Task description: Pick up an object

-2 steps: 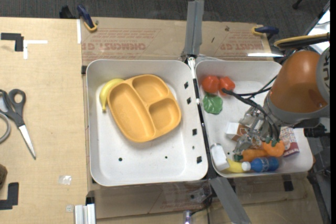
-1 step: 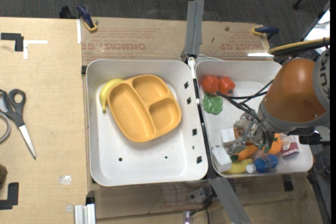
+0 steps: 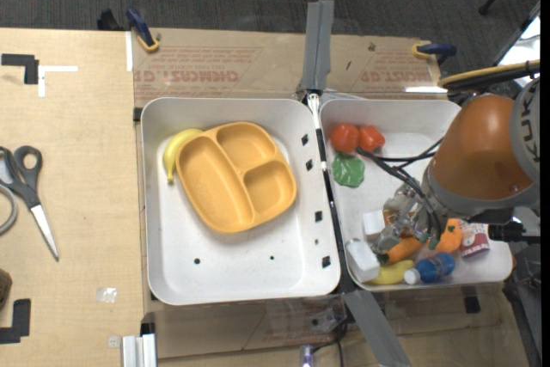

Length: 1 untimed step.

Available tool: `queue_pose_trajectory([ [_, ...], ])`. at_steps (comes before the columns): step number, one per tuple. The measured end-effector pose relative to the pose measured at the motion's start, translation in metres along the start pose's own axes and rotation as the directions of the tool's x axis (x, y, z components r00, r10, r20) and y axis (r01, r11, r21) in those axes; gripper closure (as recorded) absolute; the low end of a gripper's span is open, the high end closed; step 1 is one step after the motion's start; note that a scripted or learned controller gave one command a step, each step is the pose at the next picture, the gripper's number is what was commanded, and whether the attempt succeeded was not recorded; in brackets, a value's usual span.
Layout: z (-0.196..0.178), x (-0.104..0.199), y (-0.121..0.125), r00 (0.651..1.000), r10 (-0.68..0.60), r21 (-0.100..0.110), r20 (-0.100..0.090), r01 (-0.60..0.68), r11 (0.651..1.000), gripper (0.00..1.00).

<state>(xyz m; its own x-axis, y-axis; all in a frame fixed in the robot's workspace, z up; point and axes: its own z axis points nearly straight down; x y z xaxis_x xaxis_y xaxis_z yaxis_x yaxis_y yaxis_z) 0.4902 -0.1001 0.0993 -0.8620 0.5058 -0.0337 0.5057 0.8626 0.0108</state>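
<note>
My gripper (image 3: 404,223) reaches down into the right bin (image 3: 404,112), low over a cluster of small toys near its front edge. Under and around it lie an orange carrot-like piece (image 3: 402,250), a yellow banana-shaped piece (image 3: 387,274), a white block (image 3: 361,256) and a blue bottle (image 3: 434,268). Further back in the same bin sit two red tomatoes (image 3: 357,137) and a green item (image 3: 348,171). The orange wrist band (image 3: 481,152) hides the bin's right side.
The left bin (image 3: 172,271) holds an orange divided plate (image 3: 234,176) with a yellow banana (image 3: 176,152) tucked at its left rim. Scissors (image 3: 33,198) lie on the wooden bench at far left. A red and white packet (image 3: 474,241) sits at the right bin's front right.
</note>
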Motion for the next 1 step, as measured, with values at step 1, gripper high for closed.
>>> queue_pose_trajectory([
  [1, 0.0009, 0.0051, 0.0028, 1.0, -0.013, 0.0, -0.001, 0.013, 1.0, 0.0],
])
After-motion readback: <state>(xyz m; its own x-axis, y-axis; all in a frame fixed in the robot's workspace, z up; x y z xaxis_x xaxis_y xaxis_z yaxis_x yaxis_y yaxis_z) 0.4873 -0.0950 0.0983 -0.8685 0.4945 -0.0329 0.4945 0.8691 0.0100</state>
